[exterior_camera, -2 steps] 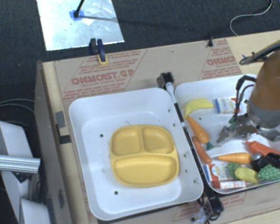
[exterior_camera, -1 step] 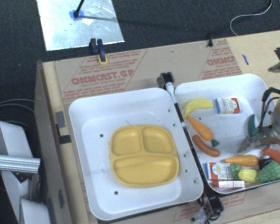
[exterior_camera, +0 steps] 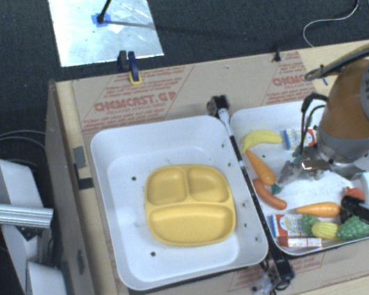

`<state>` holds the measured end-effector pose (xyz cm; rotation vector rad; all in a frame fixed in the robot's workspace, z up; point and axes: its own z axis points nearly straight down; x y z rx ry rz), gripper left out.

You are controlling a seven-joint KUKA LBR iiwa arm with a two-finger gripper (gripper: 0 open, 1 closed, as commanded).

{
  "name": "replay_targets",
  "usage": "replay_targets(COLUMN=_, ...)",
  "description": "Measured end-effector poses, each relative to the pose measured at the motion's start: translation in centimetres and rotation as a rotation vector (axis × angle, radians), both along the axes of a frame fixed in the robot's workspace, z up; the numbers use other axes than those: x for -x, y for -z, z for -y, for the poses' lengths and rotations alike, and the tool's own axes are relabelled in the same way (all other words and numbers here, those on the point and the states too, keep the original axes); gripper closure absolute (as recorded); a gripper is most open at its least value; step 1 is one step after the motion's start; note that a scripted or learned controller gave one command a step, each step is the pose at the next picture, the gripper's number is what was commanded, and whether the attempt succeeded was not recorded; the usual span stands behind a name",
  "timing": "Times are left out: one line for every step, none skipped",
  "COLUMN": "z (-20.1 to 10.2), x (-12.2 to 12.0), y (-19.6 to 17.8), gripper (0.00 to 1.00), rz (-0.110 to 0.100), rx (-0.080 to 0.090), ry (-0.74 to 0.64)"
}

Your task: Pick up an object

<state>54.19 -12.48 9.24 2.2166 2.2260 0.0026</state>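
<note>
The right white bin point(exterior_camera: 272, 118) holds several toy foods: a yellow banana point(exterior_camera: 261, 139), an orange carrot point(exterior_camera: 259, 166), a red sausage point(exterior_camera: 269, 196), a second carrot point(exterior_camera: 317, 210), a yellow corn cob point(exterior_camera: 324, 229) and a green vegetable point(exterior_camera: 354, 227). My gripper point(exterior_camera: 293, 171) hangs low over the middle of this bin, just right of the upright carrot and the sausage. The grey and orange arm point(exterior_camera: 352, 114) covers the bin's right part. Nothing is visibly held.
The left white bin point(exterior_camera: 118, 190) bears a yellow divided plate point(exterior_camera: 187, 203). A small blue and white item point(exterior_camera: 289, 136) lies by the banana. A printed card point(exterior_camera: 289, 225) lies at the right bin's front. Cables run along the bench's right.
</note>
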Motion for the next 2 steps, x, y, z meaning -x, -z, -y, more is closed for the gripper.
replay_targets(z=-3.3, x=-4.3, y=0.4, gripper=0.0, rz=0.002, rx=0.009, ry=0.004)
replay_targets(z=-3.3, x=-8.6, y=0.5, gripper=0.0, rz=0.006, rx=0.013, ry=0.004)
